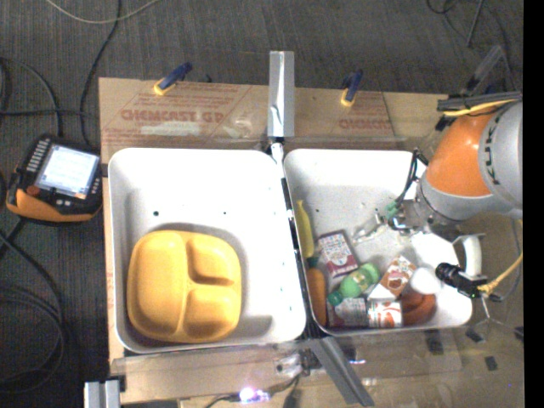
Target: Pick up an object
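Objects to pick are clustered in the near part of the right bin [340,172], all just left of or nearer the camera than the pincer [387,219].

- Maroon carton [335,253]: lying flat, left of the pincer and a bit nearer the camera, apart from it.
- Green bottle [352,284]: on its side, next to the carton's near edge.
- Yellow banana-like item [303,223]: lies along the bin's left wall, farthest left of the pincer.
- Orange item [317,294]: against the same wall, nearer the camera than the yellow one.
- Small red-and-white carton [396,274]: almost straight toward the camera from the pincer.
- Red-labelled can [382,314] and a brown rounded item [416,306]: at the bin's near wall, side by side.
- White item [433,249]: right of the small carton, close under the wrist.

Pincer: over the right bin's middle-right, above bare bin floor, nothing visible between the fingers. Can't tell from this view whether it's open or closed; the metal parts blur together.

Arm [476,164]: comes in from the right, orange band over the bin's right wall.

Left bin [195,164]: far left of the pincer, holds a yellow divided tray [185,286].

Counter [195,113]: cardboard-covered, two clamps on the far edge. Teach pendant [58,179] on the floor, far left.
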Tool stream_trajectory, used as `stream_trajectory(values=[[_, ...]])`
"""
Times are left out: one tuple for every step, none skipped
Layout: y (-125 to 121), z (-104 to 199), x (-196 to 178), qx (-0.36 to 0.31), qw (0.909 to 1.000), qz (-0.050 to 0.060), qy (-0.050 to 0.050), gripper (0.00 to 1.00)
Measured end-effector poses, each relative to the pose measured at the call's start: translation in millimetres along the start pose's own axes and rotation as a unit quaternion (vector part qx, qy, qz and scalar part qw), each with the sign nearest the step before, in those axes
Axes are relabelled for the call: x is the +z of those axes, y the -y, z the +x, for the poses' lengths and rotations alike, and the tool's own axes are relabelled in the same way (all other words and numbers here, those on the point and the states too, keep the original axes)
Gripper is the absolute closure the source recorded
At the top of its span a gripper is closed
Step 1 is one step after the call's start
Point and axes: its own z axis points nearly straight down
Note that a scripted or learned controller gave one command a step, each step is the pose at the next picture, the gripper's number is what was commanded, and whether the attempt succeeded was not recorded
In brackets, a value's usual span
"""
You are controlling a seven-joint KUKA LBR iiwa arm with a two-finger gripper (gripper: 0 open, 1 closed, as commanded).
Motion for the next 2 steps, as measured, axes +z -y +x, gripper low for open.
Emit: stream_trajectory(values=[[71.3,-3.3,2.9,-0.012,0.9999,-0.007,0.004,0.00],[29.3,-16.3,3.6,-0.012,0.9999,-0.006,0.003,0.00]])
